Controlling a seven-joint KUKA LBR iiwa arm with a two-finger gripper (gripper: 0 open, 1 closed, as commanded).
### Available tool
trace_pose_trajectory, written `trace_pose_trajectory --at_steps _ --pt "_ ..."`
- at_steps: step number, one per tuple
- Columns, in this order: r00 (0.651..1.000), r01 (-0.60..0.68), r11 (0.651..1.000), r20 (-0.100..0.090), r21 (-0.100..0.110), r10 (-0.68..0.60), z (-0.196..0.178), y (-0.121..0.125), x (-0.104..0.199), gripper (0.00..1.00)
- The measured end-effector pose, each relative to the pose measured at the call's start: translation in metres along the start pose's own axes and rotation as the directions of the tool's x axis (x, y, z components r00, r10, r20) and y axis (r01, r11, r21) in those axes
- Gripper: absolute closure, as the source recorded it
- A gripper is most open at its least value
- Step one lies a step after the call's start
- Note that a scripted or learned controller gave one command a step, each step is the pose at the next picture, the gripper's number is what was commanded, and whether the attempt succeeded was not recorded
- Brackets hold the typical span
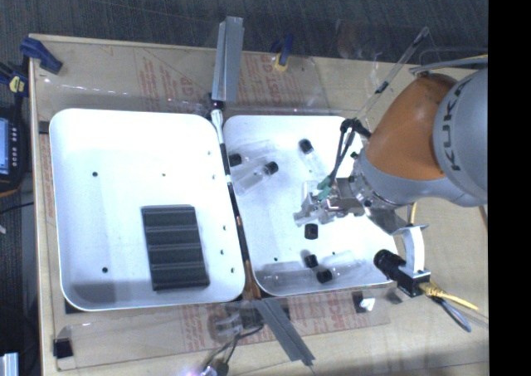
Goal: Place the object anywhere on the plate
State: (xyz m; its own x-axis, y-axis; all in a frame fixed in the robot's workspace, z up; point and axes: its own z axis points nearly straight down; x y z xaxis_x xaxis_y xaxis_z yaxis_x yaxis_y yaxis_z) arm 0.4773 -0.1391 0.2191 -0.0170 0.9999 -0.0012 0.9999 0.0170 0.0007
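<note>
The plate (174, 247) is a dark ribbed rectangle lying in the left bin (83, 142), toward its front right. Several clear vials with black caps lie in the right bin (282, 129): one (260, 172) near the left wall, one (309, 153) at the back, and two (336, 266) along the front edge. My gripper (319, 205) is low over the middle of the right bin, pointing left, with a small black cap (311, 231) just in front of it. Clear plastic shows around its tip, but I cannot make out whether it is held.
A grey metal bar (226, 59) rises behind the divider between the bins, and another (286, 333) lies at the front. The arm's orange band (406, 134) hangs over the right bin's right side. Blue clamps (37, 52) sit at the bench's back left.
</note>
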Motion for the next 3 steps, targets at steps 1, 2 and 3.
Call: trace_pose_trajectory --at_steps 1,2,3 --pt "0.997 -0.081 0.997 -0.001 0.003 0.081 0.002 0.029 0.073 1.0" --pt "0.973 -0.232 0.973 -0.001 0.004 0.232 -0.024 0.002 0.15 1.0" --pt "0.934 -0.358 0.934 0.002 0.008 0.358 0.008 0.092 0.211 1.0"
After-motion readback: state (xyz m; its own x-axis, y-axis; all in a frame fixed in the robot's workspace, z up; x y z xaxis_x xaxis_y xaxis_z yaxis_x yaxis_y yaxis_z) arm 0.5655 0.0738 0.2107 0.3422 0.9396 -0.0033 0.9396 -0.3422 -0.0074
